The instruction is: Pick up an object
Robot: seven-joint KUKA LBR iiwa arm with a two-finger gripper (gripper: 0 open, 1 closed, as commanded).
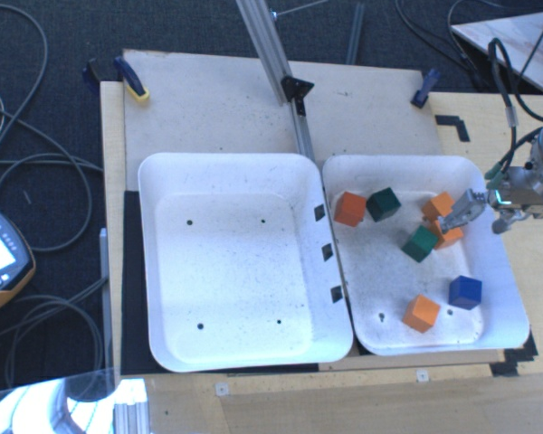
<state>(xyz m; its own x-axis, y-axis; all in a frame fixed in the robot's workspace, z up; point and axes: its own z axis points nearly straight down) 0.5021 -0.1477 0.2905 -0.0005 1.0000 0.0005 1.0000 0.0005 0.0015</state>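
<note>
The arm reaches in from the right edge of the camera view, its wrist hardware low over the right rim of the right bin [502, 269]. The fingers [462, 213] slant down and to the left from the wrist, their tips over the upper right part of that bin. How far the fingers are spread cannot be told; they are thin and blurred against the blocks beneath them.

Right at the fingertips sit two orange blocks: one orange cube [438, 206] just up and left of the tips, and a second orange block [450, 235] just below them, partly covered by the fingers. Whether either is between the fingers cannot be told. Both are small, matt and bright orange.

Just left of and below the tips lies a dark green cube [421, 243], touching or nearly touching the lower orange block. Further left of the fingers are another dark green cube [383, 203] and, beside it, a larger orange cube [349, 209] near the bin's left wall. Well below the fingers lie a blue cube [465, 291] and an orange cube [422, 313].

The left bin [163, 179] lies far to the left of the fingers. Both bins rest on a pale wooden surface [208, 98].
</note>
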